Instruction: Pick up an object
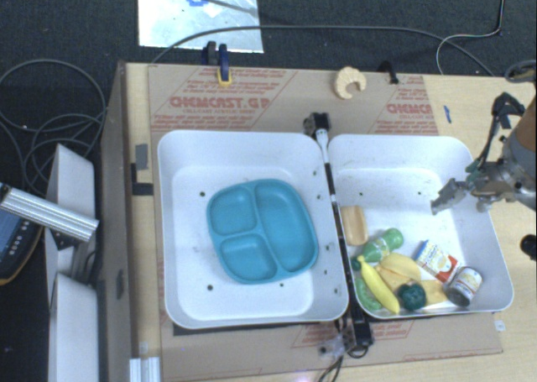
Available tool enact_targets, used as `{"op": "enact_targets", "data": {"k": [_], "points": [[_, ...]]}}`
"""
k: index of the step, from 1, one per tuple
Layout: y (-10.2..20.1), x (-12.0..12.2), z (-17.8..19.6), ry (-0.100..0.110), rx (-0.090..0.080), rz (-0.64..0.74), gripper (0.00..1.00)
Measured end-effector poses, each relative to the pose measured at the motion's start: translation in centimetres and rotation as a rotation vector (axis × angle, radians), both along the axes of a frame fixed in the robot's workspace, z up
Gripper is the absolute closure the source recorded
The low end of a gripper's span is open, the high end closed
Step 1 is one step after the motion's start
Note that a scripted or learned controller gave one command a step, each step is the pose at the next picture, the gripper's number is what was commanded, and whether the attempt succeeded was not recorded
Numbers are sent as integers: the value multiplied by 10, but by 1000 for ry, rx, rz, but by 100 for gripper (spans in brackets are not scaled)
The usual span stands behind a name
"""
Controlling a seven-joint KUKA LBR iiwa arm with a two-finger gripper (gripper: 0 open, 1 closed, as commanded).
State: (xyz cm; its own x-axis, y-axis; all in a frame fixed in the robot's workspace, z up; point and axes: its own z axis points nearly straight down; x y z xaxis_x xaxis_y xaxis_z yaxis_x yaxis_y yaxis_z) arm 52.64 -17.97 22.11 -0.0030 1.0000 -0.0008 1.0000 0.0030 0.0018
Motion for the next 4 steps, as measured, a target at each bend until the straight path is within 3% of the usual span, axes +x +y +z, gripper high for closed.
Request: {"op": "enact_targets", "data": {"k": [1, 2, 4], "points": [[23, -40, -35, 1, 1, -2, 0], [-27, -38, -136, -2, 1, -1, 0], [-27, -39, -137, -1, 0, -3, 0]]}}
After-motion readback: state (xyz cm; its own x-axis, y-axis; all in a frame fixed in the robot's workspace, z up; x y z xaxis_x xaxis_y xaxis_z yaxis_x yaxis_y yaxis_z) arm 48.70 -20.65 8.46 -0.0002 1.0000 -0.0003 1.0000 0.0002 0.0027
